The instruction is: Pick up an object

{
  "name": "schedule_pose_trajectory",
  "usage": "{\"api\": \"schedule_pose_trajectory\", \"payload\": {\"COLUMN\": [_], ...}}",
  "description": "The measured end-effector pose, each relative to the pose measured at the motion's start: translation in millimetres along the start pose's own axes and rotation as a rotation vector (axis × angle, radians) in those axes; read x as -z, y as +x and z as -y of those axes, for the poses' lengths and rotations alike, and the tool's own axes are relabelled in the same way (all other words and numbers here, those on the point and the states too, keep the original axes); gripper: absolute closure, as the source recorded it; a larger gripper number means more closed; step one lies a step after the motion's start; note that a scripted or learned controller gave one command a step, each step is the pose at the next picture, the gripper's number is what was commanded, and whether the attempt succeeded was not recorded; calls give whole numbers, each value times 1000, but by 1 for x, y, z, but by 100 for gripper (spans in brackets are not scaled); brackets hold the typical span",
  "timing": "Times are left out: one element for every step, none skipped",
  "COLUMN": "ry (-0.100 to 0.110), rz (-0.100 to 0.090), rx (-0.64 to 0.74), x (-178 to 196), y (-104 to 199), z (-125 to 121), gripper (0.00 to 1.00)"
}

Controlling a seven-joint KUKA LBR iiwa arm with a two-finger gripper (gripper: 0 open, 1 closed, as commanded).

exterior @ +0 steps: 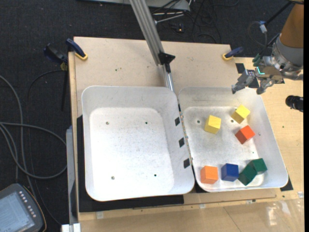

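1. The claw [249,84] hangs over the far rim of the right white plastic bin [272,144], at about one o'clock in the view. Its fingers look spread apart, with nothing between them.
2. Just below the claw sit two small yellow cubes [212,124] [240,113] and a red-orange cube [245,134].
3. Along the bin's near edge, around five o'clock, sit an orange cube [209,174], a blue cube [230,172] and two dark green blocks [253,170] touching each other.
4. The left white plastic bin [91,129] rests beside it on the tan wooden surface [120,62].
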State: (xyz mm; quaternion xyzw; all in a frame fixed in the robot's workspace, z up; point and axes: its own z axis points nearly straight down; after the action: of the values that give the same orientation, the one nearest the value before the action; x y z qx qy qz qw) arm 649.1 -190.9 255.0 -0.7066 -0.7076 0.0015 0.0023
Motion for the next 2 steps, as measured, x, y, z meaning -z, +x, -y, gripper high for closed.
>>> {"api": "schedule_pose_trajectory", "payload": {"ry": [-5, -1], "rz": [2, 1], "rx": [2, 2], "x": [3, -55], "y": [0, 3], "z": [-1, -10], "gripper": [0, 0]}}
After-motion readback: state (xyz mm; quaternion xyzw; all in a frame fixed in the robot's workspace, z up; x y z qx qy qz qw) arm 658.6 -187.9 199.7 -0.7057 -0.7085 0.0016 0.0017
